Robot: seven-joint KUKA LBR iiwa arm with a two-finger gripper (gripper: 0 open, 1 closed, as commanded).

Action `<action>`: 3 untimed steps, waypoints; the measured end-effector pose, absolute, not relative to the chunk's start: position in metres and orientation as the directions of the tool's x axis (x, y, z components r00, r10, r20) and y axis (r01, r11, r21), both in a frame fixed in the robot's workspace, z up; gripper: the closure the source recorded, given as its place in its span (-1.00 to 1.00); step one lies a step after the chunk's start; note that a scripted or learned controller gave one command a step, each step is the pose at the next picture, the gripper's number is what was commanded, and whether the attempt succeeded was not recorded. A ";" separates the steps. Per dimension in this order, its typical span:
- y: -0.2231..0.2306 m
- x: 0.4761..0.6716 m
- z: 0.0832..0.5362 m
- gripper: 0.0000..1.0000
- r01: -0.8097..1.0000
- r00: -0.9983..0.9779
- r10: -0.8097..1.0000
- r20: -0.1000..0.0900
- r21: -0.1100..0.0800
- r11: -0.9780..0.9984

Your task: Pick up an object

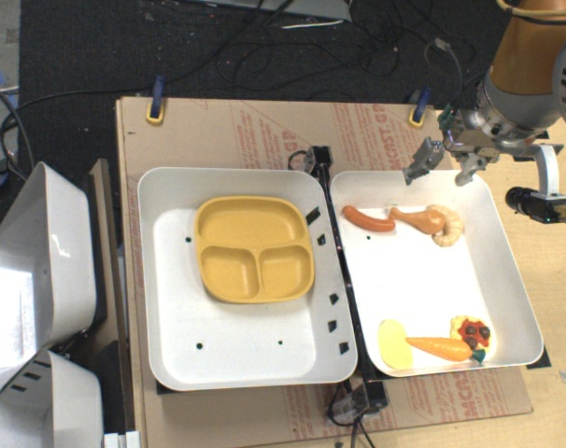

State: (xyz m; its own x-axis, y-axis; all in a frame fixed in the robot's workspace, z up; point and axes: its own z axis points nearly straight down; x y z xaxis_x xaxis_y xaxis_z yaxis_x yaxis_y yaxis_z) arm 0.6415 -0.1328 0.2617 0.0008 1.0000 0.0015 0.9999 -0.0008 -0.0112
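My gripper point(445, 164) hangs open above the far edge of the right bin point(507, 278), with nothing between its fingers. Just below it, near the bin's far wall, lie a red sausage point(368, 219) and a tan chicken drumstick point(434, 222), end to end. Along the bin's near wall I see a pale yellow slice point(393, 343), an orange carrot point(438, 348) and a small piece with red and dark toppings point(473, 332).
The left bin point(171, 343) holds a yellow three-compartment plate point(255, 248). Yellow clamps point(155, 112) point(417, 115) sit on the cardboard bench's far edge. White tubs point(35, 250) stand off to the left.
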 end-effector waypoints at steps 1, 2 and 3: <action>-0.133 0.644 0.268 -1.00 1.000 -0.001 1.000 0.000 0.000 0.001; -0.136 0.641 0.205 -1.00 1.000 0.001 1.000 0.000 -0.006 -0.001; -0.142 0.645 0.157 -1.00 1.000 0.001 1.000 0.000 -0.004 -0.001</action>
State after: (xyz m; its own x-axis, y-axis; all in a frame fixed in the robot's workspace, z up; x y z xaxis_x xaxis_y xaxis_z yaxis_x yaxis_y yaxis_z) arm 0.6446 -0.1421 0.1574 0.0013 1.0000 -0.0003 1.0000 -0.0013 -0.0041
